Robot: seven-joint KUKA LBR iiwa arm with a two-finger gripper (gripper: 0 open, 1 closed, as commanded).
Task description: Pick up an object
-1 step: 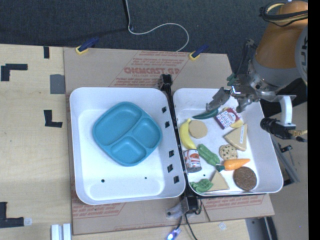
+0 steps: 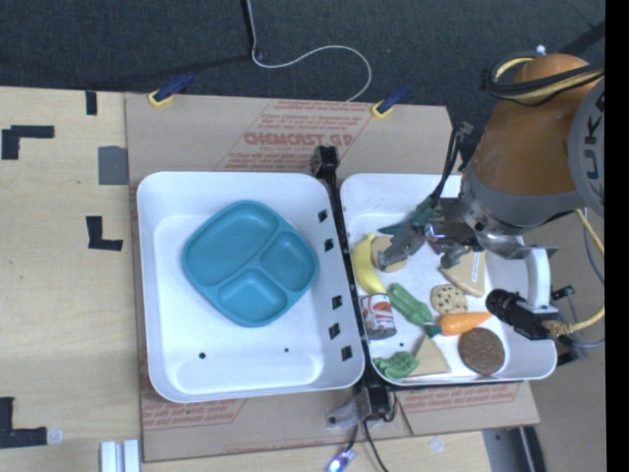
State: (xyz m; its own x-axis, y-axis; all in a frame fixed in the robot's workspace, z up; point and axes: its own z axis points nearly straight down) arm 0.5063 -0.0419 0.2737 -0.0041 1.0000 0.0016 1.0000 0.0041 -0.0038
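Observation:
My gripper hangs over the middle of the right bin, its jaws spread apart with nothing between them. One finger is just right of a yellow banana; the other stands above a pale bread slice. Below the gripper lie a green pickle, a chocolate-chip cookie, an orange carrot, a small can, a brown round patty, a tan wedge and a green leafy piece.
The left bin holds a blue divided plate. The arm's grey and orange body covers the right bin's far right part. A black bracket sticks out over the right bin's edge.

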